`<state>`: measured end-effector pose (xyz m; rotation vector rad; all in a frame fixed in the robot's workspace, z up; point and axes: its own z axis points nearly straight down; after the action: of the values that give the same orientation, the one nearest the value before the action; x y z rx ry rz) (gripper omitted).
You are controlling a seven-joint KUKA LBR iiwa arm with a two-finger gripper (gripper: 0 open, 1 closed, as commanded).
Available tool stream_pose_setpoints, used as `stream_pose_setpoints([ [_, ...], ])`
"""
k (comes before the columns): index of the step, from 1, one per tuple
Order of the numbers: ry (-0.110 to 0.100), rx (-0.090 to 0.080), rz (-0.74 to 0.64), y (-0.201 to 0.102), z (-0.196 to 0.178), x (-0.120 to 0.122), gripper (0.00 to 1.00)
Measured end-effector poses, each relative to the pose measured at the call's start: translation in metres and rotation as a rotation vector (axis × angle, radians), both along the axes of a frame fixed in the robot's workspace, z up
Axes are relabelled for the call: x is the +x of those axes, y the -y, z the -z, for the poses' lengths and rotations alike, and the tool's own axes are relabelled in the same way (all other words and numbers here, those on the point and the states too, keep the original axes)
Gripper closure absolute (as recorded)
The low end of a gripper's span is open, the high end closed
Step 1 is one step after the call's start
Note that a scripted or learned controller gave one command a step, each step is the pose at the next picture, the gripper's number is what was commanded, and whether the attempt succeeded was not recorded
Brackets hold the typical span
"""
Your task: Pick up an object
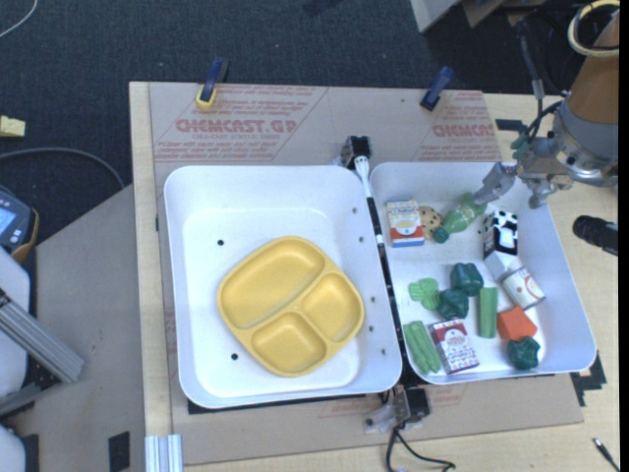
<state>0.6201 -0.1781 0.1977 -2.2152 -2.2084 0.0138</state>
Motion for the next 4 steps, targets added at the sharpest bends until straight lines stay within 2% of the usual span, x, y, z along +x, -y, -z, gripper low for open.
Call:
stream_pose_setpoints([
  [1, 0.015, -0.003, -0.003, 0.0, -0.009, 0.003, 0.0],
  [2, 0.009, -0.001, -0.004, -0.009, 0.05, 0.003, 0.0],
  [3, 0.031, -0.009, -0.003, -0.009, 0.089, 0.008, 0.0],
  [4, 0.037, -0.016, -0.004, -0.005, 0.1, 0.015, 0.0],
])
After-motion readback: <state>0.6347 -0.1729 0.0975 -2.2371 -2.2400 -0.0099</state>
